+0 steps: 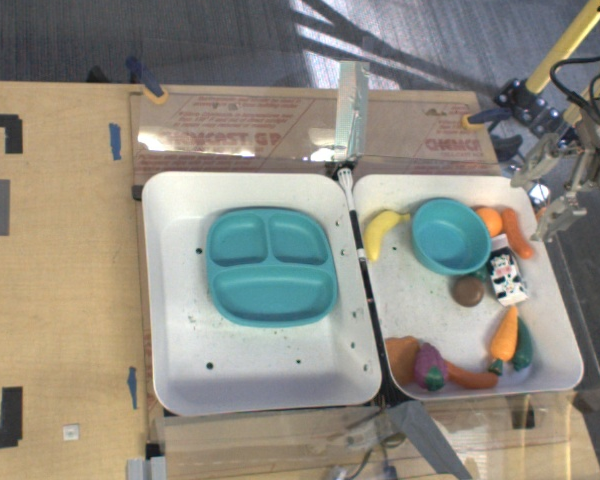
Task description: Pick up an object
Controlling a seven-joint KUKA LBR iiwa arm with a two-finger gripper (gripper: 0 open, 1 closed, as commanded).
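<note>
Gripper (558,203) poised above the right bin's (572,353) far right rim, off to the side of the contents; finger spread not discernible, nothing visibly held. Nearest beneath: orange ball (489,220) and small carrot (520,236), touching a teal bowl (449,235). Just beyond: black-and-white carton (506,274), brown ball (468,290), banana (381,230) against the divider. Near front rim: second carrot (504,335), green piece (522,353), purple eggplant (429,366). Left bin (170,368) bearing a teal divided plate (270,266). Candidates for picking clustered at right, probably since the arm enters from that side. No object lifted yet.
</note>
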